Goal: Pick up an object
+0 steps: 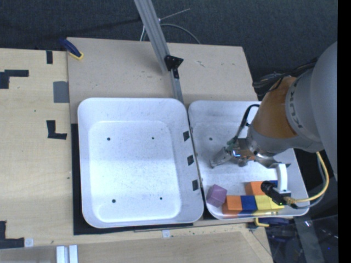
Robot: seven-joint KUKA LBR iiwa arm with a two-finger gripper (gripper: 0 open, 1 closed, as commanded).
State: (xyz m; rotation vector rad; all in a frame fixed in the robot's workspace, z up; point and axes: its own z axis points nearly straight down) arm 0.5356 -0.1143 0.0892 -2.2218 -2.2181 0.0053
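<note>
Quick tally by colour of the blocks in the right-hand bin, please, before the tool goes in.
Purple block: 1
Orange blocks: 2
Blue block: 1
Yellow block: 1
Total: 5, all along the near edge of the right bin; parts may be hidden under the arm.

So there are 2 shallow white bins side by side on the bench. The left bin [134,160] has nothing but a few dark dots on its floor. The right bin [219,119] is where the arm [285,116] reaches in from the right, grey with the orange band, and the gripper [222,158] hangs over the middle of that bin's floor, pointing left. Hard to tell what the tips are doing. Along the near edge sit a purple block [217,194], an orange block [233,203], a blue block [248,203] and a yellow block [265,203] in a tight row, with another orange block [253,188] just behind.
</note>
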